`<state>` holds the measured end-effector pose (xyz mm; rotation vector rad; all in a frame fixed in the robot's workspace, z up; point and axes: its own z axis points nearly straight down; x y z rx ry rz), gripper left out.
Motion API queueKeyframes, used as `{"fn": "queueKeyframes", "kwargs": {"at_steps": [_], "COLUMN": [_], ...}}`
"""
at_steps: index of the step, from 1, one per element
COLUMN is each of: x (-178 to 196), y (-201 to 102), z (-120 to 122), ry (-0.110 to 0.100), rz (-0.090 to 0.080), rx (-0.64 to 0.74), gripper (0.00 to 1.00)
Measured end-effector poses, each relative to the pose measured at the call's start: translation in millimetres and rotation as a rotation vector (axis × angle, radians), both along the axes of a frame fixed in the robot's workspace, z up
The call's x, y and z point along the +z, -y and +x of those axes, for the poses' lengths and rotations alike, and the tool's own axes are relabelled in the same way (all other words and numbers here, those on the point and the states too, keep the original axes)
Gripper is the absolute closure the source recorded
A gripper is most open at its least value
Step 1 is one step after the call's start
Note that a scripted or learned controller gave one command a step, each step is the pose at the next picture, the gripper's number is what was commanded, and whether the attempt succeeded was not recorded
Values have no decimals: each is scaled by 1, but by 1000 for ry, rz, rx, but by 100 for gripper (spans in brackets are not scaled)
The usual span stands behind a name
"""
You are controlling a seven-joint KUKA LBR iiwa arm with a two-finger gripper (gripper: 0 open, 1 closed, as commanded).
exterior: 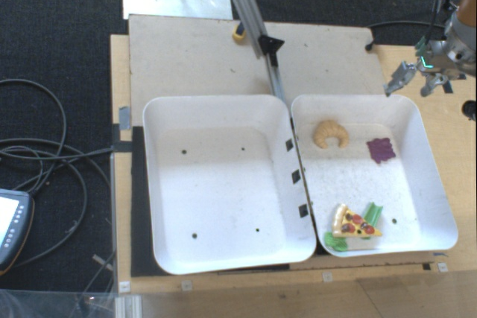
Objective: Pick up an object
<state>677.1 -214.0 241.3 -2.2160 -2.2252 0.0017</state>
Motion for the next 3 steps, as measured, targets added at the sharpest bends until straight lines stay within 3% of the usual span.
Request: {"fn": "queueKeyframes", "kwargs": {"at_steps": [1,3], "x": [3,-83], "y": [0,-5], "z": [1,0], "ry": [4,1], "rz": [-2,-1], "rx": [3,0], "gripper": [0,0]}}
